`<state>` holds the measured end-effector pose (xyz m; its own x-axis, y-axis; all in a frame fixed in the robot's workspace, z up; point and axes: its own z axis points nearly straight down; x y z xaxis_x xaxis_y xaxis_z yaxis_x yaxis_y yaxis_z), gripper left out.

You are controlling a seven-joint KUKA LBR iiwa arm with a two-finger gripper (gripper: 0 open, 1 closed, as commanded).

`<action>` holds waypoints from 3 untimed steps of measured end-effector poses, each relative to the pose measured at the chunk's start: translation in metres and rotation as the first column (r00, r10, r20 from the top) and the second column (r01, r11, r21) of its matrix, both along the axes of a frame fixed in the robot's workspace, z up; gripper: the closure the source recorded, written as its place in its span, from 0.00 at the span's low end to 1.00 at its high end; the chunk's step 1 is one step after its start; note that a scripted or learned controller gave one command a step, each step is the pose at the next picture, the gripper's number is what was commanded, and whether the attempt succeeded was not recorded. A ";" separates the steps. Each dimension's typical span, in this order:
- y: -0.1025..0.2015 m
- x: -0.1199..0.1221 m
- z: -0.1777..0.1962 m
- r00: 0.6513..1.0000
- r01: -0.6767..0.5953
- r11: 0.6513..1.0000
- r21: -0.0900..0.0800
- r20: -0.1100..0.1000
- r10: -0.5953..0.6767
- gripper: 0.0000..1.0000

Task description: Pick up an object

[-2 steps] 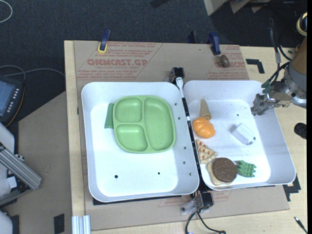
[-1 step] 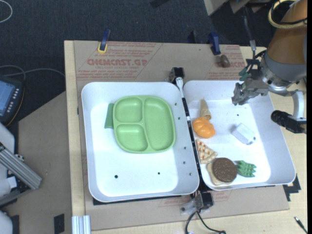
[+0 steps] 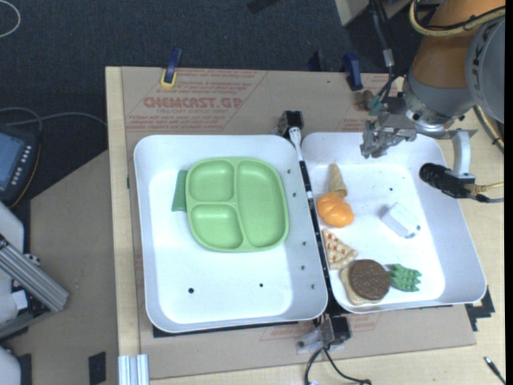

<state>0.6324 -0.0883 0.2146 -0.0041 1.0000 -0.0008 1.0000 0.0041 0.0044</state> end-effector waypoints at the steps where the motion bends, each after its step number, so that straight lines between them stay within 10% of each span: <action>1: -0.001 0.001 0.021 1.000 0.003 1.000 0.000 0.000 -0.003 1.00; 3: 0.006 -0.004 0.019 1.000 0.004 1.000 0.001 -0.006 -0.004 1.00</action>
